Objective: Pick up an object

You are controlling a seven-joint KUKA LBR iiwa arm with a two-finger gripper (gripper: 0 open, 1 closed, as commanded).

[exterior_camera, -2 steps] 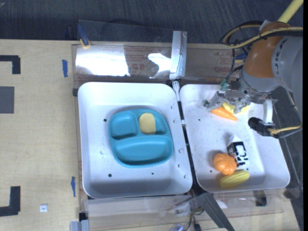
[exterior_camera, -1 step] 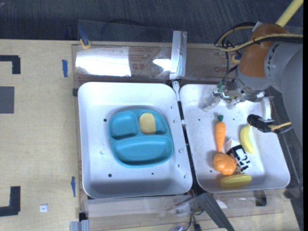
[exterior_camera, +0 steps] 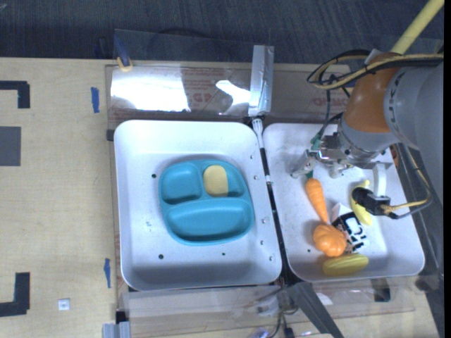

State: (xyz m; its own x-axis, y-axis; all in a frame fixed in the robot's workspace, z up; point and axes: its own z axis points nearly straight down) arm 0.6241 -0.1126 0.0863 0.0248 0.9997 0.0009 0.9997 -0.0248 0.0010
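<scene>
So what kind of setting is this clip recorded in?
Probably a lab pick-and-place bench, not a kitchen: two white bins sit on a plywood bench top marked with tape, the items are toy food such as a carrot, and a grey-and-orange robot arm reaches in.

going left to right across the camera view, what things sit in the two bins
blue divided tray → yellow piece in the tray's upper right compartment → carrot → black and white item → banana

Even overhead light — foil glare
</scene>
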